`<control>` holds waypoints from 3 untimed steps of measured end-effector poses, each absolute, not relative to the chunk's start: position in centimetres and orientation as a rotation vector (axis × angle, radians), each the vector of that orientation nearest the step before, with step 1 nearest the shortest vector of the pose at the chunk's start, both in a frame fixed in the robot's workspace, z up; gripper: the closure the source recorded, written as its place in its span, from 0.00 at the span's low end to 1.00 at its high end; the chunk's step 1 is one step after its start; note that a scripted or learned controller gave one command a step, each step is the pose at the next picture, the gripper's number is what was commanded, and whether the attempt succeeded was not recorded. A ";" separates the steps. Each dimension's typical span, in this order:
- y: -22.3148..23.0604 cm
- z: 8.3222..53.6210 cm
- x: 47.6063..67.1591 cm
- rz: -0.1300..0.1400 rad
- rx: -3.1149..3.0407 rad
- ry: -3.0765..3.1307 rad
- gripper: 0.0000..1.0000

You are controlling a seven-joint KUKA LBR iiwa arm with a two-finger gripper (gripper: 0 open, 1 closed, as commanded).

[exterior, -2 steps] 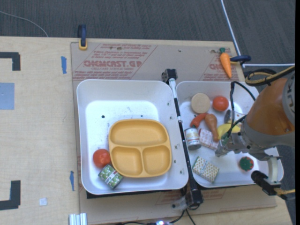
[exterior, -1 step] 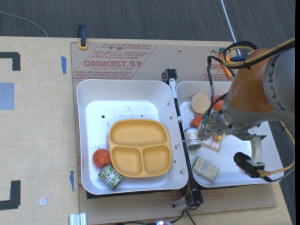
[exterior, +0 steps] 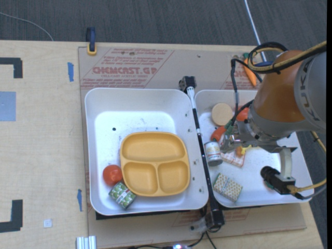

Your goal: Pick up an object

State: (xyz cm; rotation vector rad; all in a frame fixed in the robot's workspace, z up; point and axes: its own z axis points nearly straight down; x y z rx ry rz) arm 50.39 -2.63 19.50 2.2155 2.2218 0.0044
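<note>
Hovering over right bin (exterior: 259, 193): gripper (exterior: 234, 141), grip state cannot be told | small can (exterior: 212, 153) just left of gripper, near divider | patterned block (exterior: 227, 187) below gripper | yellow tray (exterior: 154, 163) in left bin (exterior: 98, 139)

Yellow tray (exterior: 154, 163), red ball (exterior: 111, 174)

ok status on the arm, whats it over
Gripper low in right bin, over the cluttered left side. Small can and orange piece beside it. Nothing visibly held.
</note>
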 end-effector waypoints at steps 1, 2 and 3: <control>-2.6 20.5 50.5 0.008 2.211 2.222 1.00; -9.5 10.9 47.8 -0.003 2.224 2.220 1.00; -2.3 18.5 51.2 0.002 2.220 2.223 1.00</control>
